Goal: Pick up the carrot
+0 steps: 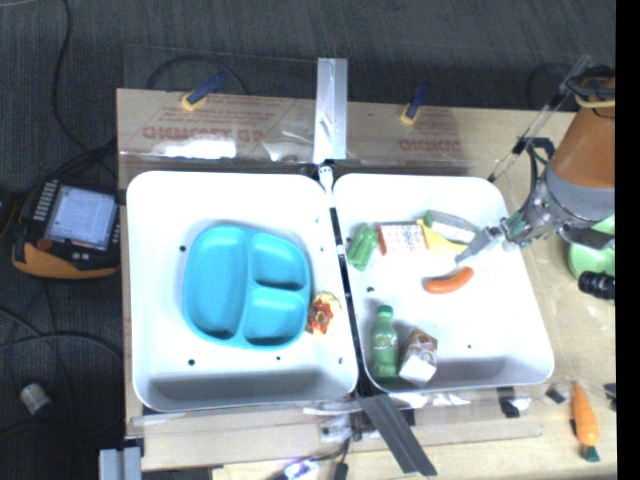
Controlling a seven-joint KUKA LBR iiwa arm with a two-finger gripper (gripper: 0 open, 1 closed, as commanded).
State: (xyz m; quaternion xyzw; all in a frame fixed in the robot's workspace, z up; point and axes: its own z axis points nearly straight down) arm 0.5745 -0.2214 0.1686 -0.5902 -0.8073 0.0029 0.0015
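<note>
Two white bins sit side by side: the left bin holds a blue tray, the right bin a clutter of small food items. The arm leans over the right rim; I cannot tell the gripper's state. The carrot lies on the bench, outside the bins.
</note>
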